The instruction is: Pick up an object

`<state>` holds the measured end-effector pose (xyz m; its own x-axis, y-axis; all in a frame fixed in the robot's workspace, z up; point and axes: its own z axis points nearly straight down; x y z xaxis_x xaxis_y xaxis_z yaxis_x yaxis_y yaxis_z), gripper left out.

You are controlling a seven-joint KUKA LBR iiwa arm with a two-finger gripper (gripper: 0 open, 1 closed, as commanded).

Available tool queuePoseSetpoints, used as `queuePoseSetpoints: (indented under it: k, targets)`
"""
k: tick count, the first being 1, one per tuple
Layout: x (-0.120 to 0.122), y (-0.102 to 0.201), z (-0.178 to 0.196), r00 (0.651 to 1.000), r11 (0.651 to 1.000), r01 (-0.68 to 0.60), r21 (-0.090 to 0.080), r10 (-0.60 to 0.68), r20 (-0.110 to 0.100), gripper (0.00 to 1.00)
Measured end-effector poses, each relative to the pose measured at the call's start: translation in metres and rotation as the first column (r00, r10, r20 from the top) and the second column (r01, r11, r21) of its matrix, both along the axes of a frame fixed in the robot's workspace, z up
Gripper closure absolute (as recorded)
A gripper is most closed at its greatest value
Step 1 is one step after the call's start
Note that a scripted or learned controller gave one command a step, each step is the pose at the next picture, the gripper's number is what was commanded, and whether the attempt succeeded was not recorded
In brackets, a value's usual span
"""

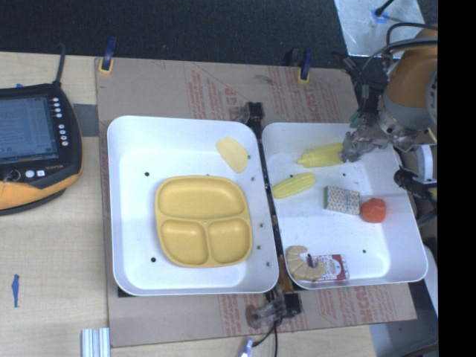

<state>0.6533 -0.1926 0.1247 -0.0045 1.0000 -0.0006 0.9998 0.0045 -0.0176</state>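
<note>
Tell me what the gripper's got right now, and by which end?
Cannot tell: the gripper sits at the right end of the upper corn cob, but a grasp isn't visible.

Wooden bench under brown cardboard sheet, two white bins, tablet controller at left.

Yellow corn cob, seemingly flat
</note>
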Motion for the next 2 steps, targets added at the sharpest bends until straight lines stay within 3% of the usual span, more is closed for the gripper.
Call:
queuePoseSetpoints:
  k: [1, 2]
  targets:
    - [-0.0299, 0.0616, 0.0789, 1.000, 1.000, -0.004, 0.001, 0.004, 0.019, 1.00]
    - [-0.0317, 0.0601, 0.0755, 1.000, 1.000, -0.001, 0.000, 0.001, 0.013, 0.00]
